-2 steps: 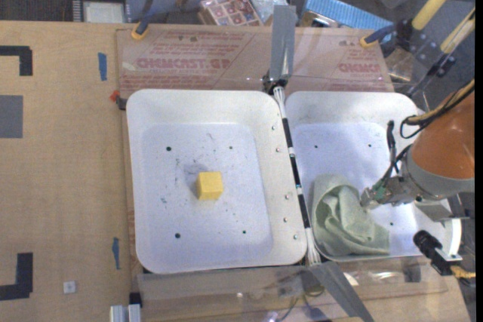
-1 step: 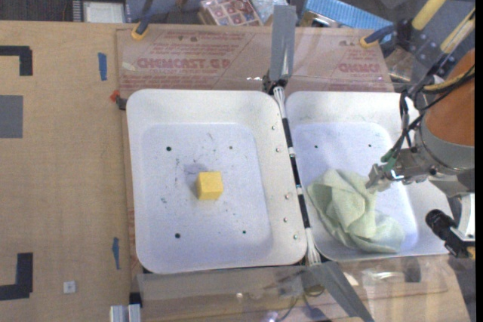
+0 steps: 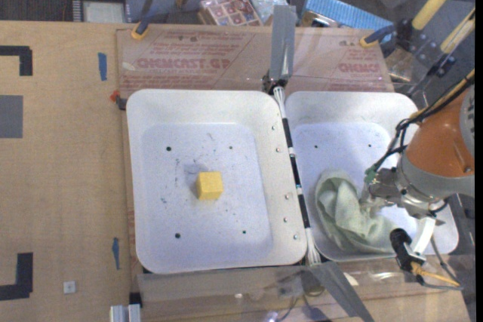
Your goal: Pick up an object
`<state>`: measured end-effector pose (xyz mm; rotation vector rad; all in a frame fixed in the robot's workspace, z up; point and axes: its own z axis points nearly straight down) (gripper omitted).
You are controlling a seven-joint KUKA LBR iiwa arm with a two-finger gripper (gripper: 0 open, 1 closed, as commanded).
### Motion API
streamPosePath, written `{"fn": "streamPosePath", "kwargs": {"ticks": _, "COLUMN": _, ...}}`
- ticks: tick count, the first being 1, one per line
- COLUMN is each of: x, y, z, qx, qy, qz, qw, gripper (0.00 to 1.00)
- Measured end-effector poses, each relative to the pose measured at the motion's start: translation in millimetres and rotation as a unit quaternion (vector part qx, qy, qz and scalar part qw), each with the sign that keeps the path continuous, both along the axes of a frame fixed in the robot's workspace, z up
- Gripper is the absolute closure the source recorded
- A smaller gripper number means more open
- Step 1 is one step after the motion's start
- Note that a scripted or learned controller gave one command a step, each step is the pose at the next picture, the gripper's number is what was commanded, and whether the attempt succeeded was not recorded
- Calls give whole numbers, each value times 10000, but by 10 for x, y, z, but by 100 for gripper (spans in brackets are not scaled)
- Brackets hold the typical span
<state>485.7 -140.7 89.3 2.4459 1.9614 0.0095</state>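
Note:
A small yellow cube [image 3: 210, 185] lies near the middle of the left bin [image 3: 151, 117]. A crumpled pale green cloth [image 3: 339, 209] sits in the front part of the right bin [image 3: 339, 113]. My gripper [image 3: 375, 203] is low in the right bin, pressed against the cloth's right side, under the grey wrist and orange band [image 3: 444, 147]. The wrist hides where the gripper meets the cloth.
A divider ridge [image 3: 290, 162] separates the two bins. Cables run along the arm on the right. Boxes, a blue pad and clutter lie beyond the cardboard sheet [image 3: 226, 60] behind the bins. Wooden bench surface extends to the left.

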Motion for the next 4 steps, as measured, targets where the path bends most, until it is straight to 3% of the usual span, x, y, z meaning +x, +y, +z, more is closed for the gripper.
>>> {"fn": "streamPosePath", "kwargs": {"ticks": 1, "x": -17, "y": -377, "z": 56, "qx": -24, "qy": 17, "qz": 1788, "qw": 9839, "gripper": 100}}
{"fn": "streamPosePath", "kwargs": {"ticks": 2, "x": -20, "y": -830, "z": 6, "qx": -40, "qy": -17, "qz": 3010, "qw": 9536, "gripper": 100}}
{"fn": "streamPosePath", "kwargs": {"ticks": 3, "x": -11, "y": -833, "z": 111, "qx": -58, "qy": -37, "qz": 3001, "qw": 9539, "gripper": 100}}
{"fn": "streamPosePath", "kwargs": {"ticks": 4, "x": 37, "y": -710, "z": 962, "qx": -38, "qy": 22, "qz": 4562, "qw": 8898, "gripper": 100}}
